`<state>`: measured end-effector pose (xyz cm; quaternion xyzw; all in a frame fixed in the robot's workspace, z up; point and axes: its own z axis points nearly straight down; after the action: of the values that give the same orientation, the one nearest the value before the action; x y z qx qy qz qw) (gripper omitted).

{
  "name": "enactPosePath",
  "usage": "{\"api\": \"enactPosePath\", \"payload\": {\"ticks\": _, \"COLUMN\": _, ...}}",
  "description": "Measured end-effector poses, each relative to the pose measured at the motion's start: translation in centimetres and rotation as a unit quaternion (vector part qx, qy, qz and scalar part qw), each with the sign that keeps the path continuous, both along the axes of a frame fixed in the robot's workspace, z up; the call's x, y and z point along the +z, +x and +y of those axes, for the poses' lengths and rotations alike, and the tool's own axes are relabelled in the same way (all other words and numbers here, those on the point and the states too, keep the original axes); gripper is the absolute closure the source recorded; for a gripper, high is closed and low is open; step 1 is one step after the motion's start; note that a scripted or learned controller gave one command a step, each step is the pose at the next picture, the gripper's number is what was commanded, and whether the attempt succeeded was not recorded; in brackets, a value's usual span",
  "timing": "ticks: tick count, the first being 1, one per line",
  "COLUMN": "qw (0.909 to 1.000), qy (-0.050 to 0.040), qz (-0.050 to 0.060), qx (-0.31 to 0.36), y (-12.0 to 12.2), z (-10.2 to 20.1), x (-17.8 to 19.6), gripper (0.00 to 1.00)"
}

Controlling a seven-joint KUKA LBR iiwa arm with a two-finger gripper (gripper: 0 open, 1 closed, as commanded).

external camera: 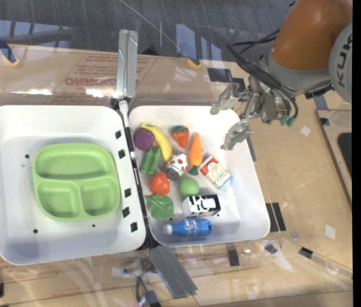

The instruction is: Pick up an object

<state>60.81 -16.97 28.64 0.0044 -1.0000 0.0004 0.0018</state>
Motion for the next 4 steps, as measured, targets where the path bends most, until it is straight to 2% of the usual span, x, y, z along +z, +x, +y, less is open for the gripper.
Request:
{"api": "enactPosePath", "payload": {"ticks": 1, "qw": 0.9944, "qy": 0.0016, "qz": 0.006, "qx": -0.105, "y": 1.2, "z": -1.3, "x": -15.8, "gripper": 0.00}}
{"api": "enactPosePath", "payload": {"ticks": 2, "qw": 0.9924, "qy": 0.0000, "qz": -0.001, "qx": -0.123, "y": 1.0, "z": -1.1, "x": -19.6, "gripper": 0.00}}
{"api": "enactPosePath", "payload": {"ticks": 3, "qw": 0.9930, "qy": -0.0002, "qz": -0.001, "qx": -0.118, "y": 1.2, "z": -0.9, "x": -18.6, "gripper": 1.00}}
{"api": "enactPosePath", "payload": {"ticks": 4, "qw": 0.9930, "qy": -0.0001, "qz": -0.001, "qx": -0.118, "y": 1.2, "z": -0.8, "x": -18.6, "gripper": 0.00}}
